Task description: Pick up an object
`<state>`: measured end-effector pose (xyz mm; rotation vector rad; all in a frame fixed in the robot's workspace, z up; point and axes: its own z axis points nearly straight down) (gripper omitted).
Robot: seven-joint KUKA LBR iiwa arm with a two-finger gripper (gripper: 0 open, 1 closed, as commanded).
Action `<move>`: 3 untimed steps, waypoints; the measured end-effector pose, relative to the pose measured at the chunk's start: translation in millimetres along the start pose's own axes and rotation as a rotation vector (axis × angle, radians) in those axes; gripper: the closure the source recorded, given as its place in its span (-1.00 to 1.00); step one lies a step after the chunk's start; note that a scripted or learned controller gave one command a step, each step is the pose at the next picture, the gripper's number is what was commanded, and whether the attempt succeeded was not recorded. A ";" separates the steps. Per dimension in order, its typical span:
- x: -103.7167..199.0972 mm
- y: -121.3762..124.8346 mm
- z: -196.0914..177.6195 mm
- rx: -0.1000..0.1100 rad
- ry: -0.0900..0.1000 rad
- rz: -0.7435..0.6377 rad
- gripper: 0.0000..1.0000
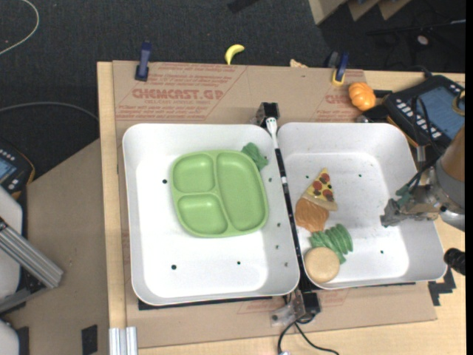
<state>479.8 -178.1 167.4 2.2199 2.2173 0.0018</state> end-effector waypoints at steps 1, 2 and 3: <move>115.9 2.1 -86.0 -0.006 0.006 -0.016 1.00; 199.5 -0.3 -84.5 0.003 0.006 -0.012 1.00; 235.9 1.4 -207.2 -0.012 0.006 -0.009 1.00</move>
